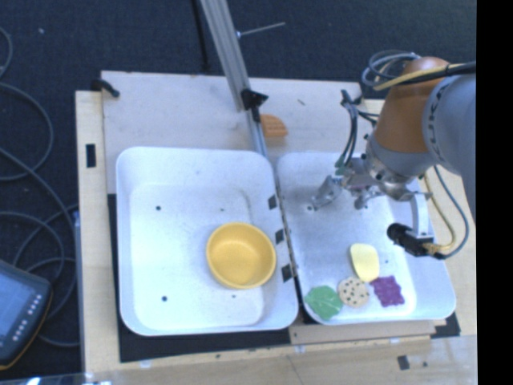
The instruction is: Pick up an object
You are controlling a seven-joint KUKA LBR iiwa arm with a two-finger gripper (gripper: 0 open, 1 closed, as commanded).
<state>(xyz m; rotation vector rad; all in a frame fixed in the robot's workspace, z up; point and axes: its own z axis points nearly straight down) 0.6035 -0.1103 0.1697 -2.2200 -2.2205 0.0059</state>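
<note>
Pincer (343, 192) seemingly spread apart over right bin (321, 239) holding four small pieces; one yellow bowl (240, 254) in left bin (160, 215).

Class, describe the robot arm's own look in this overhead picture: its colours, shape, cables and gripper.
The arm is rounded and grey, with an orange band above the wrist. Thin looped cables run along it. The gripper is small, metallic grey, with a black fitting nearby.

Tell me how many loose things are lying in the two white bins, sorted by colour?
Yellow: 2, a round yellow plastic bowl and a pale yellow flat piece
Green: 1, a flat green leaf-shaped piece
Tan: 1, a round tan speckled cookie
Purple: 1, a purple bumpy piece
Total: 5
</note>
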